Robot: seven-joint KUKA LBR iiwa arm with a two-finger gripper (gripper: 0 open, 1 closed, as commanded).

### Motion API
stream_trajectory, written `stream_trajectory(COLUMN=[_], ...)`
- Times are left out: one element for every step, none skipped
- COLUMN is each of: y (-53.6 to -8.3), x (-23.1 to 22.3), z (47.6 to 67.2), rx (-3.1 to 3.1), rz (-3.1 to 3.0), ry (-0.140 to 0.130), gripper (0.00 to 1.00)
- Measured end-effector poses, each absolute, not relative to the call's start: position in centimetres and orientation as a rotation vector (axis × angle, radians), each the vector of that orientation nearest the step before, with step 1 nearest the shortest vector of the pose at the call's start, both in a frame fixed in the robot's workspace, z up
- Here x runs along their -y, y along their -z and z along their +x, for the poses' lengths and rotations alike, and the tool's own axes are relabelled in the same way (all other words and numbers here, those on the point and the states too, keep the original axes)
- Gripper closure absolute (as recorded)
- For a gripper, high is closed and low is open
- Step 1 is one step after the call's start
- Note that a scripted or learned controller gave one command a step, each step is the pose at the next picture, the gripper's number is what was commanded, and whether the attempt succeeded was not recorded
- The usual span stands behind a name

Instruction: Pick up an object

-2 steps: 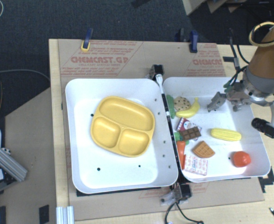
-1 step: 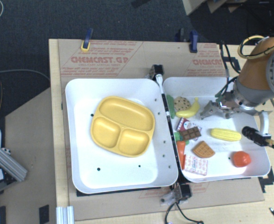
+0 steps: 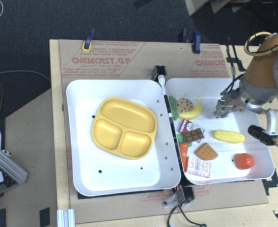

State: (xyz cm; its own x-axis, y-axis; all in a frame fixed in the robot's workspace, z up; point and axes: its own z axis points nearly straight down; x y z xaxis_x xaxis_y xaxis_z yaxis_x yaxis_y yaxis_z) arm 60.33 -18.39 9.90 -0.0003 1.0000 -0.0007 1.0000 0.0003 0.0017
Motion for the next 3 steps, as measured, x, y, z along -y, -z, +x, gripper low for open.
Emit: stream_trajectory(y=[-16.1, -21.5, -22.6], x=[18.1, 18.1, 18.1], z=[61.2, 60.3, 60.4], rx=[-2.218, -2.218, -2.219], rz=[2.214, 2.215, 2.218], ry=[-0.006, -0.005, -0.003], gripper=[1.0, 1.0, 1.0])
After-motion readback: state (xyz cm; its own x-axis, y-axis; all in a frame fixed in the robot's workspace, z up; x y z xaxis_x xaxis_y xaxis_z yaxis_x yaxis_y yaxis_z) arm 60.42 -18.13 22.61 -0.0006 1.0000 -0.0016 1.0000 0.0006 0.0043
